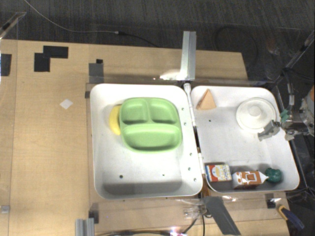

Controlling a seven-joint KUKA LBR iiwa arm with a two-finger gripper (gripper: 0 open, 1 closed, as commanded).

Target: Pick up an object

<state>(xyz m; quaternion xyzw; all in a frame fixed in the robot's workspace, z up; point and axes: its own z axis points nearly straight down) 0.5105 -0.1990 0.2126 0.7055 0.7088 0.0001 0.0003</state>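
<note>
Gripper (pixel 268 130) sits at the right rim of the right bin (pixel 224 146), a small grey metallic piece reaching in from the edge; most of the arm behind it is cut off by the frame. I cannot tell how it stands, since it is too small and blurred, and nothing can be seen held in it.

Just left of it, near but apart, lies a round translucent white lid (pixel 254 113), pale enough to blend into the bin floor. At the bin's upper left corner rests a tan wedge (pixel 206 100), triangular and matte. Along the lower wall lie 3 things in a row: a small red-and-white carton (pixel 218 172), then a brown-and-white carton (pixel 247 179) on its side, then a dark green lump (pixel 273 175) at its right end, apparently touching it; its shape is hard to make out.

In the left bin (pixel 142 181) a light green plastic tray (pixel 149 123) with 3 compartments and rounded corners sits in the upper half. A yellow thing (pixel 114 120) peeks out from under its left edge, mostly hidden.

Both bins are shallow, white and smooth, set side by side on the wooden desk (pixel 44 146), with a metal post (pixel 189 53) standing behind the seam between them.
</note>
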